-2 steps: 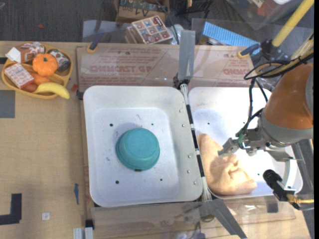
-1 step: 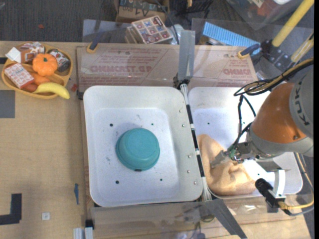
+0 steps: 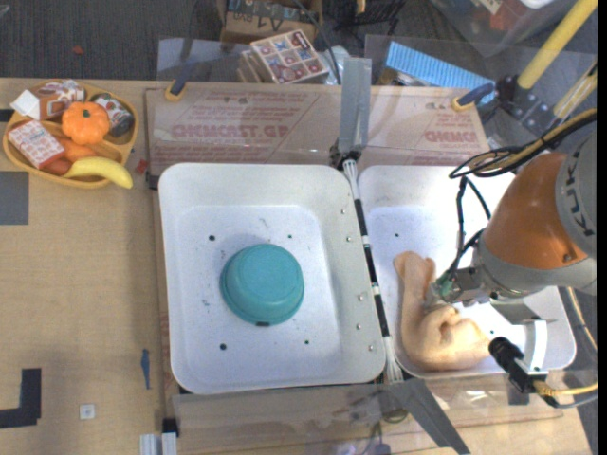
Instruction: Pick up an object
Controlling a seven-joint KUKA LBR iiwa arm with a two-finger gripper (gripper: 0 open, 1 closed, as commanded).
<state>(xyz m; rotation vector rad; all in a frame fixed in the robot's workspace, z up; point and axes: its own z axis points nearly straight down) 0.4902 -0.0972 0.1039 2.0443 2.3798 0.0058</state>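
Item one, nearest us: the right bin [image 3: 417, 211], holding a tan, lumpy soft object [image 3: 432, 335] against its left wall and near corner. Item two: the gripper [image 3: 446, 290], low over that object's upper part; whether its jaws are apart or together we cannot tell. Item three: the arm [image 3: 536, 226], grey with an orange band, entering from the right. Item four: the left bin [image 3: 190, 207], with an upturned teal bowl [image 3: 263, 283] near its centre. Item five, farthest: a yellow dish [image 3: 28, 154] bearing a banana [image 3: 100, 170] and a small pumpkin [image 3: 86, 122].
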